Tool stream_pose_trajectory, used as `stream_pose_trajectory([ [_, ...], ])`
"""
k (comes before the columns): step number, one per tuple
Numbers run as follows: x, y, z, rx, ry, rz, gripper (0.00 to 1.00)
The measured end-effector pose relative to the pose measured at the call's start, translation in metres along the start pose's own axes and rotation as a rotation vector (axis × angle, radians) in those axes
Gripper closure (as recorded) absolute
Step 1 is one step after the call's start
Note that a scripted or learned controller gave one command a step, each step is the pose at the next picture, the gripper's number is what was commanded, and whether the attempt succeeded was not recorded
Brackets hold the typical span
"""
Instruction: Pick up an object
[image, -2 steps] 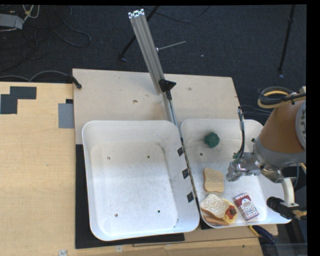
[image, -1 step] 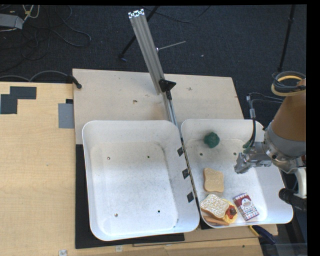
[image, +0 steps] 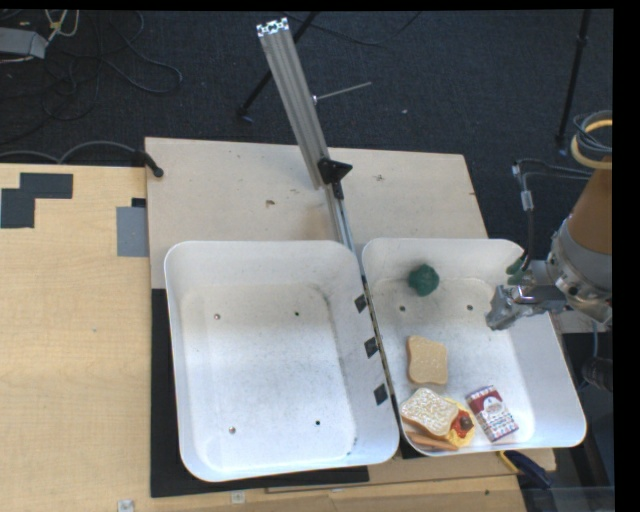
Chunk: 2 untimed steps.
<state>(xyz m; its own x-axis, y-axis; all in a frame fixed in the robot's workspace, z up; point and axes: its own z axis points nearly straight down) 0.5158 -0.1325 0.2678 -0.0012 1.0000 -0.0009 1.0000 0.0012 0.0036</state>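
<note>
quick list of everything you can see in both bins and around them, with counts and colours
bins: 2, white, side by side on the bench
ball: 1, green, right bin, far part
bread slice: 1, tan, right bin, middle
sandwich: 1, tan with red and yellow filling, right bin, near edge
small box: 1, red and white, right bin, beside the sandwich
metal post: 1, silver, slanting behind the bins
gripper: 1, grey, over the right bin's right side, holding nothing visible

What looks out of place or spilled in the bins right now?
Nothing stands out. The green ball, bread slice, sandwich and red packet all lie inside the right bin, none over the rim. The gripper hovers at that bin's right side.
</note>
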Motion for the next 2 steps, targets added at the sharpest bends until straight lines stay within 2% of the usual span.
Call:
stream_pose_trajectory([
  [2, 0.086, 0.058, 0.001, 0.005, 0.003, -0.002, 1.0],
])
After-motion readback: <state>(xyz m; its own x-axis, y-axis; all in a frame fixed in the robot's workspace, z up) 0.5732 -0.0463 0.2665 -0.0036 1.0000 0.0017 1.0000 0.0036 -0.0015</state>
